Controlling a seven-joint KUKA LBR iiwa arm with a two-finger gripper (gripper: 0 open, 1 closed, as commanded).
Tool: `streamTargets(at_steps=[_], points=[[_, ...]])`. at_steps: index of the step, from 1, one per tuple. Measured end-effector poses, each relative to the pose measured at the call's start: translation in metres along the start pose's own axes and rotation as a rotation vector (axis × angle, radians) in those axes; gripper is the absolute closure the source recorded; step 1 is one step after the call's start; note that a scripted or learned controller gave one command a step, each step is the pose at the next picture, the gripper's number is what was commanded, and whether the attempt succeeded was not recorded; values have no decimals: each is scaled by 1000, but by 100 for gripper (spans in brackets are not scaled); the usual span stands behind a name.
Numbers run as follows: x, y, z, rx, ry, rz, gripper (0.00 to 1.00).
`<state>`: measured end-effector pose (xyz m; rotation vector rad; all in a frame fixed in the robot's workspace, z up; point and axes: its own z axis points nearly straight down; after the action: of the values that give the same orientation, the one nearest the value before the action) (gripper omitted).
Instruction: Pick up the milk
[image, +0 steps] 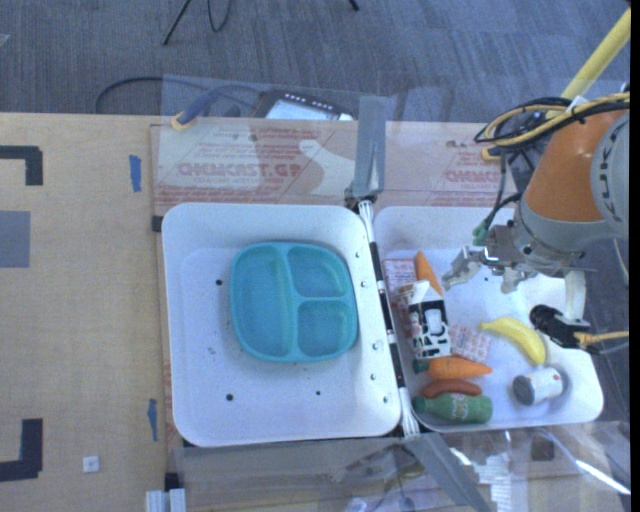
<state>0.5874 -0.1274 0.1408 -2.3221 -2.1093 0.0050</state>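
Observation:
The milk (429, 326) is a small white carton with black print. It lies in the right bin (585, 400), close to the bin's left wall. My gripper (487, 272) hangs over the upper middle of that bin, up and to the right of the carton and apart from it. Its fingers (463, 266) stand apart, open, with nothing between them. The grey arm with its orange band (565, 180) comes in from the upper right.
Around the milk lie a small carrot (426, 270), a pink packet (400, 272), a banana (520, 338), a larger carrot (458, 367), a green bottle (462, 407) and a white cup (538, 386). The left bin (190, 330) holds a teal divided plate (295, 301).

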Motion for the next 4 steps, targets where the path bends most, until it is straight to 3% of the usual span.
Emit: streamTargets(at_steps=[1,2,3,4], points=[[29,-33,52,-12,-5,53,0],[18,-109,54,-10,-1,59,0],[18,-109,47,-8,0,61,100],[63,-115,-40,0,-1,-345,100]])
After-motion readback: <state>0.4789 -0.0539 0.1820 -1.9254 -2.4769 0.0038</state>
